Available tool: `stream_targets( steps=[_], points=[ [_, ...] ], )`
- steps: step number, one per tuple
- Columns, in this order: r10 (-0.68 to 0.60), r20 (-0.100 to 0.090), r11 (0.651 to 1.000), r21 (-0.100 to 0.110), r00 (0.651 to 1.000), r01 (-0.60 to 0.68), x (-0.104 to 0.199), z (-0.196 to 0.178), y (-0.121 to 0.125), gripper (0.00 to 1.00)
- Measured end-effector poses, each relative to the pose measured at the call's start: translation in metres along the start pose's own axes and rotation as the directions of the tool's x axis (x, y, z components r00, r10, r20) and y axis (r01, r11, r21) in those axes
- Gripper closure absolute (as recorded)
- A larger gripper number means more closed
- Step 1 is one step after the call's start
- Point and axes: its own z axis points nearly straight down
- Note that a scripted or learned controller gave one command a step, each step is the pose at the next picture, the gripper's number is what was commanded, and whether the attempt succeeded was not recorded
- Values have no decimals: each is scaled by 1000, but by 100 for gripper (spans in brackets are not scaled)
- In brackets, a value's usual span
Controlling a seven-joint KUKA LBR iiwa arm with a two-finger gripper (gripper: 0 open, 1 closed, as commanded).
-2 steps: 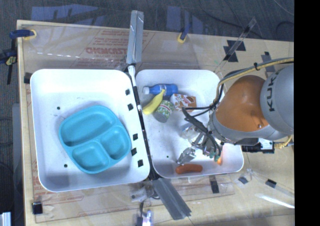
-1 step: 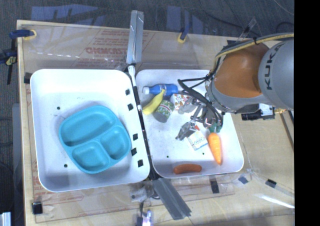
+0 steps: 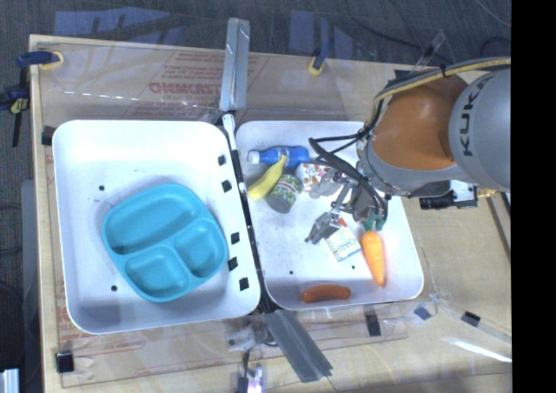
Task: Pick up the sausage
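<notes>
Two shallow white bins I see on the bench; I take the right bin (image 3: 395, 291) as my landmark. The small reddish-brown sausage (image 3: 326, 293) lies flat by its near wall, apart from everything else. The metal two-finger gripper (image 3: 328, 226) hangs over the middle of this bin, and if its pincer is apart or together I cannot tell. Just right of it lies an orange carrot (image 3: 373, 256), and touching the carrot is a small white packet (image 3: 344, 246). Toward the far-left corner are a yellow banana (image 3: 267, 179), a blue bottle (image 3: 280, 156) and a small grey-green can (image 3: 283, 193). In the left bin rests a turquoise divided plastic tray (image 3: 163, 240).
</notes>
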Motion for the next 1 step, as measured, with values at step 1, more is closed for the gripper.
stream_targets(
  steps=[1],
  points=[
    [-35,-2,999,0,999,35,28,22,1,0]
  ],
)
